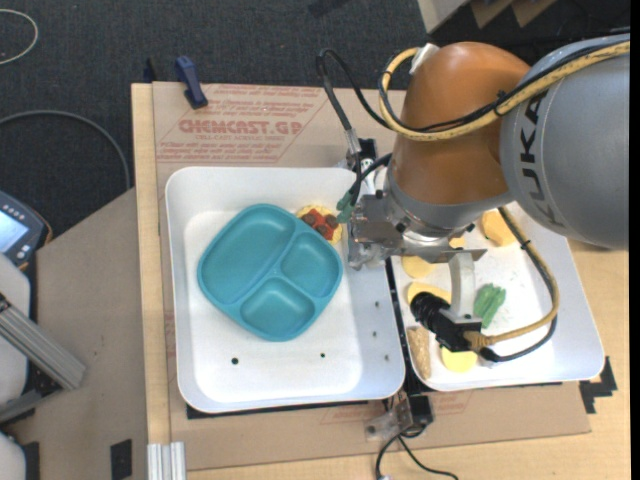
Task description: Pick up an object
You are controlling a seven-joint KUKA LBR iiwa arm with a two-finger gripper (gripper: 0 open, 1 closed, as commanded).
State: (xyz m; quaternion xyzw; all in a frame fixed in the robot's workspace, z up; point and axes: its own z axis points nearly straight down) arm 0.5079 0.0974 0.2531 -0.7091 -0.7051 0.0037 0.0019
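White bin — teal divided plate

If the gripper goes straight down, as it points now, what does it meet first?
Probably the inner rim of the right bin, or the yellow piece beside it. The gripper is mostly hidden from above, so this is uncertain.

A robotics lab: an industrial arm (KUKA lettering on its grey shell) over a cardboard-topped worktop, with loose cables on dark carpet and aluminium framing alongside.
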